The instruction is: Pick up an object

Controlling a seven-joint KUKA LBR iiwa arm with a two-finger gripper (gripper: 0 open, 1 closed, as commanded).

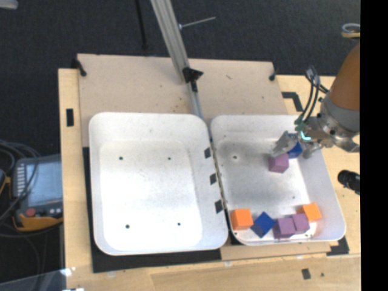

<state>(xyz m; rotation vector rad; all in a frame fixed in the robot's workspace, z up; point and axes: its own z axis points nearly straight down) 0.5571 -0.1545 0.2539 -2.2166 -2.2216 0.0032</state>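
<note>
The left bin (151,180) carries nothing that matters for a grasp; its floor shows a few dark dots. The right bin (242,135) holds all the blocks. Along its front edge, going from the left, lie an orange block (242,218), a blue block (264,224), two purple blocks (291,225) touching each other, and a second orange block (311,211) near the front right corner.

Further back, close to the right edge of this bin, a single purple block (279,163) sits just under the gripper (292,145). I judge this block to be the one the arm goes for. The gripper is so close over it that I cannot tell whether it is released, clenched or grasping the block. A small blue thing (295,151) shows beside the fingers; I cannot tell if it is another block or a part of the tool.

What could go wrong: the purple block looks a little off to the left of the gripper, so one finger may land on its top or push it aside. If the blue thing is a block, it could get between the fingers and spoil the grip. The bin wall is near, which leaves little room to correct.
</note>
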